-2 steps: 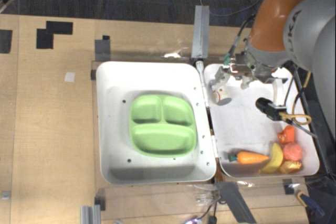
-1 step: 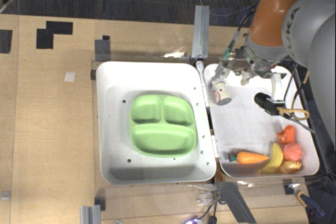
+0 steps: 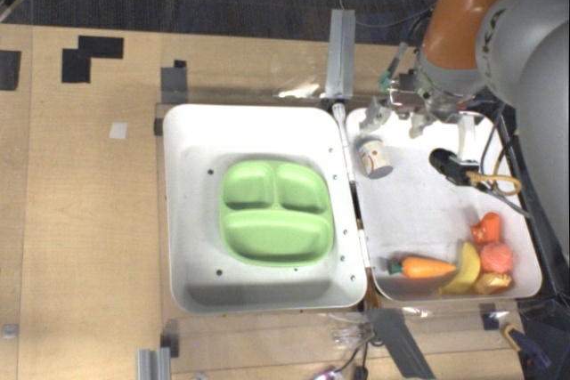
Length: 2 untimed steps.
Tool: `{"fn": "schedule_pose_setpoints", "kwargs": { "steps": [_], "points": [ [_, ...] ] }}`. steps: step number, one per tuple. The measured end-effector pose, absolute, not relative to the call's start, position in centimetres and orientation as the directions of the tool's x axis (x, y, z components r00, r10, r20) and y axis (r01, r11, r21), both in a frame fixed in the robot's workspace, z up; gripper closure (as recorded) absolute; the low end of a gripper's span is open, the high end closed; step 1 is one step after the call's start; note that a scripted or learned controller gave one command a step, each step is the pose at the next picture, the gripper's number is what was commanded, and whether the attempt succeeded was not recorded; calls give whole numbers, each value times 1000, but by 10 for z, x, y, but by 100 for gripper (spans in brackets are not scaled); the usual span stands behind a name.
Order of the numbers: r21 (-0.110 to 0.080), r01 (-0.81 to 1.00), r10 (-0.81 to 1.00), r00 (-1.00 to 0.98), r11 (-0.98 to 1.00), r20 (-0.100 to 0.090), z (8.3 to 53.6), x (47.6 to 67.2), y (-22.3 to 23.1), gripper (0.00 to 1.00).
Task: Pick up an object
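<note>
White plastic bins sit side by side on the bench, and the pick is not yet made. The gripper (image 3: 394, 120) hangs over the far end of the right bin (image 3: 419, 209), close to the wall it shares with the left bin (image 3: 191, 191). Its two fingers (image 3: 372, 115) stand apart with nothing between them, so it is spread wide and has hold of nothing. Whether it is down near the bin floor or well above it, I cannot tell from this slanted view.

The nearest thing to take is a small white cup (image 3: 375, 157) with an orange mark. It lies tilted on the bin floor just beside the gripper, on the near side, close against the dividing wall. It looks apart from the fingers, not touching them.

The other candidates are well away, crowded together in the near corner of the same bin: a carrot (image 3: 426, 266), a banana (image 3: 463, 268), a red-orange piece (image 3: 485, 229), a pink piece (image 3: 498, 257) and a golden piece (image 3: 492, 282). A green divided plate (image 3: 272, 214) lies alone in the left bin.

At most the approach is in hand; nothing is grasped or lifted. What is left, as I read it, is to line up over one thing, most likely the cup, go down around it, close on it and raise it clear of the bin.
</note>
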State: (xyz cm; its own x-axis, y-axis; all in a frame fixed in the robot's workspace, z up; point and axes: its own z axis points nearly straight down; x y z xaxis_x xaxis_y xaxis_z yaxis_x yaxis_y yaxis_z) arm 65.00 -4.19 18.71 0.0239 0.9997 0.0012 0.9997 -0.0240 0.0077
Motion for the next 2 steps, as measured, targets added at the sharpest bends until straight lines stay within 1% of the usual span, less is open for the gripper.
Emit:
{"fn": "schedule_pose_setpoints", "kwargs": {
  "steps": [1,2],
  "points": [
    [4,999,999,-40,40,-1,124,652,-83,0],
    [10,999,999,-36,36,-1,88,643,-107,0]
  ]
}}
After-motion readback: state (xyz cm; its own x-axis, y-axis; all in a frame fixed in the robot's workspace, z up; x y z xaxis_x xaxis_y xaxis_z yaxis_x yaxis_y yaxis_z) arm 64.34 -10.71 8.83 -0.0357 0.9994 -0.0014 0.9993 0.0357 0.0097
